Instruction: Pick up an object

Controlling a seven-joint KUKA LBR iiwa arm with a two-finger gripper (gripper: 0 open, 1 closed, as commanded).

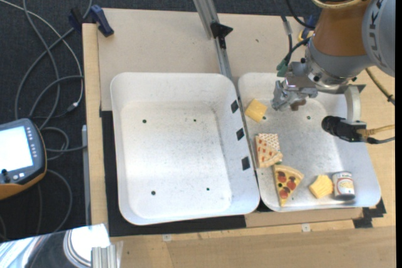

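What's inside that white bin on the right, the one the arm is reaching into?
The right bin holds a yellow cheese-like block, a waffle piece, a pizza slice, another yellow block and a small can. The gripper covers part of the bin's floor.

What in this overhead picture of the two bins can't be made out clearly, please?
- Gripper, camera view: its fingers are too small and blurred to judge.
- Right bin, camera view: its far corner is hidden under the arm.
- Small can, camera view: label too small to read.
- Handheld screen, camera view: cut off by the left edge.
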